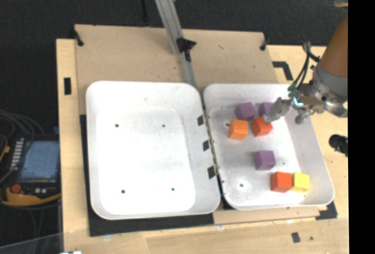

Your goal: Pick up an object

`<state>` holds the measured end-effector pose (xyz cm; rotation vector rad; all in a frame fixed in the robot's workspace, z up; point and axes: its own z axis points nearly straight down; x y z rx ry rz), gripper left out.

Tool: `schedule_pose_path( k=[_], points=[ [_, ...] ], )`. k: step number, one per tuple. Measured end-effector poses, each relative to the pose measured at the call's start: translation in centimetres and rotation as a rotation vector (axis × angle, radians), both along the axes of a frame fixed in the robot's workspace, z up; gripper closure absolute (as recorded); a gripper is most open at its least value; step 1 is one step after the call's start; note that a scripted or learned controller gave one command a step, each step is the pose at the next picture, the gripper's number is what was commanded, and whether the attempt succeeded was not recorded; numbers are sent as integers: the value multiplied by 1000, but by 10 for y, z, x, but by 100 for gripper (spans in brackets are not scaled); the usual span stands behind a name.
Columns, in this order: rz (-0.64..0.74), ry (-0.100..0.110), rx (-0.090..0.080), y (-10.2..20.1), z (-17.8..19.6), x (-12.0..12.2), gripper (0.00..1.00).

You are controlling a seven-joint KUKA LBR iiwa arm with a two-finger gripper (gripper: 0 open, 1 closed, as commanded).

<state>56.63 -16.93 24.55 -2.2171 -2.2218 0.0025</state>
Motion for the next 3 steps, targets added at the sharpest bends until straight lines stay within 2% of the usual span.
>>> schedule_pose_path(
  k=[1,2,3],
  points=[
    [0,-5,-1,0,3,1,0],
    [-3,1,-2,4,-41,3,0],
    [-4,1,-3,-8,-97,3,0]
  ],
)
